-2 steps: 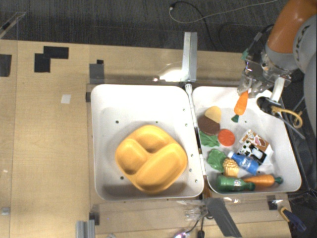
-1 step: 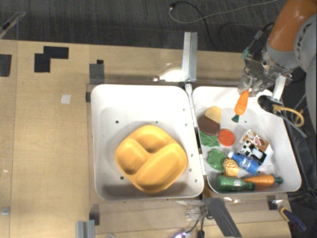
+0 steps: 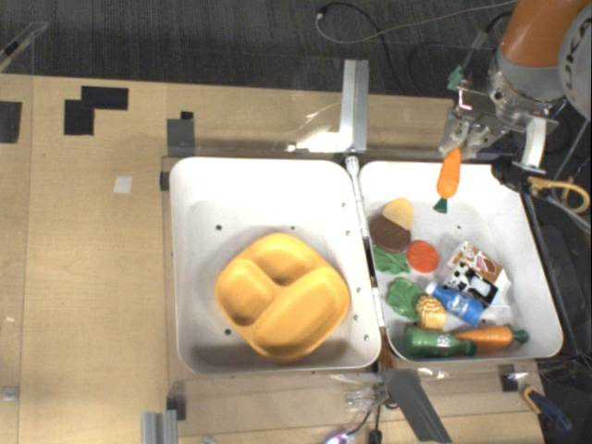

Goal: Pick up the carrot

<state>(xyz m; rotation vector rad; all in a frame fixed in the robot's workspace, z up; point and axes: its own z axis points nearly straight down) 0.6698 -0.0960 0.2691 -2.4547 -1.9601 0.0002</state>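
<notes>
Orange carrot (image 3: 449, 176) hangs tip-down, pinched in the gripper (image 3: 460, 142) above the right bin's (image 3: 536, 276) far edge. Toy foods crowd below; another carrot (image 3: 487, 337) lies partly hidden among them

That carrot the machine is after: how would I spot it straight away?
Look at the right bin. Above its far edge, the carrot hangs upright from the gripper, green tip down. A second orange carrot lies flat among the toys at the near edge.

Robot lab bench.
Two white bins (image 3: 185, 248) on a wooden bench (image 3: 83, 276), metal brackets (image 3: 355, 109), loose cable (image 3: 388, 26), grey carpet (image 3: 185, 17).
</notes>
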